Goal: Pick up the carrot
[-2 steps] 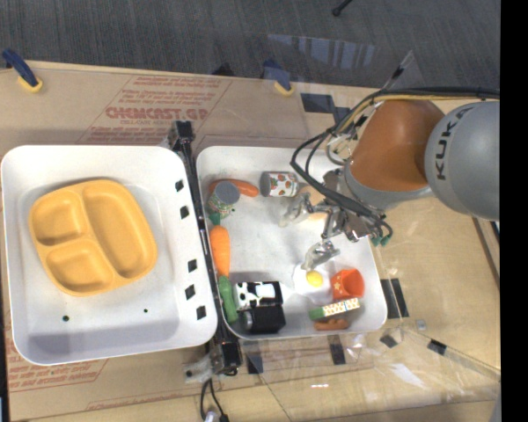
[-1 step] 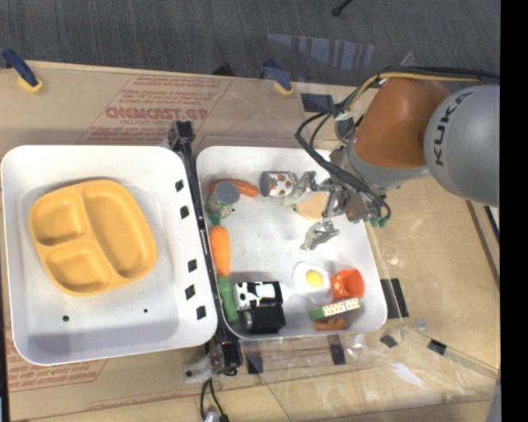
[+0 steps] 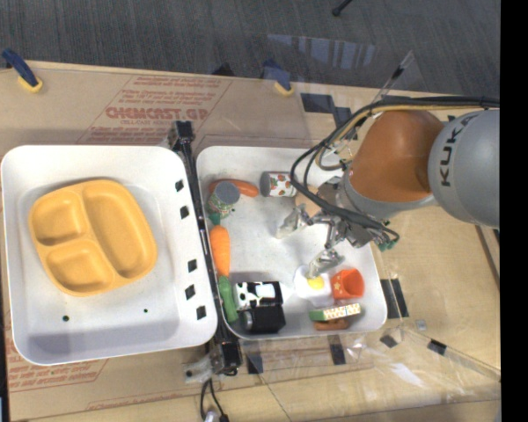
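Carrot point(image 3: 220, 251) lies lengthwise along the bin wall point(image 3: 199, 236), left of the gripper point(image 3: 310, 236).

Its long axis runs up and down the view, the green top at the lower end, the tip pointing away toward the top. It is well apart from the gripper, which hangs above the bin floor; whether the gripper is apart or together cannot be told.

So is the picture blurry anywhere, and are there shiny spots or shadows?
Camera view: mostly sharp and evenly lit; the carrot is crisp. A soft shadow lies along the near inside wall of the left bin. The orange band has a gentle sheen, no hard glare. The small toys by the gripper look a bit fuzzy.
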